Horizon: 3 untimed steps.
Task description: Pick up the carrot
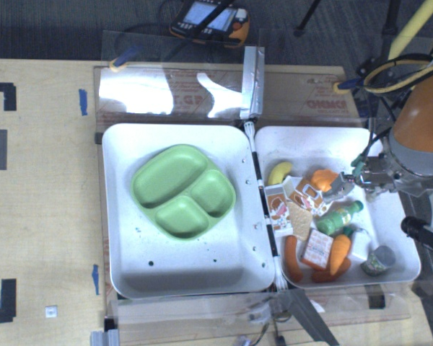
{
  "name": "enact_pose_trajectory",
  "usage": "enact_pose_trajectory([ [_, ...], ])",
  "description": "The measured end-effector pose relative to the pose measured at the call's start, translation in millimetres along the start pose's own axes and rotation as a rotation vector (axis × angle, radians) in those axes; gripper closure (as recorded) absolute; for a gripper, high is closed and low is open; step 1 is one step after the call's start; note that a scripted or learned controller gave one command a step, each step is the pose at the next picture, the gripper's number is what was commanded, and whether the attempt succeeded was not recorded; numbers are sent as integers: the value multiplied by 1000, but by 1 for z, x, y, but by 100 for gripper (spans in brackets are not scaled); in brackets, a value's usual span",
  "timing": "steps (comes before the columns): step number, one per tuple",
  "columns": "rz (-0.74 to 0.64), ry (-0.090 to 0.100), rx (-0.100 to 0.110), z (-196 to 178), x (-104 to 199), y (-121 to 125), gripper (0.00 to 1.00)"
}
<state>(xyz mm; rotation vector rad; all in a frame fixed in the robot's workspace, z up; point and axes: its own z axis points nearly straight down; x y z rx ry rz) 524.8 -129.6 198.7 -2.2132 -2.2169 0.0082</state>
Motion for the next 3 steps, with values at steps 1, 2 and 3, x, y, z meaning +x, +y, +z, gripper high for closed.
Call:
enact_pose_trajectory([
  [1,-79,-4,-13,83,-43,67,0],
  [2,-227,-4,-15,111,-71,97,0],
  [3,-227,-9,-24,97,-72,99,100],
])
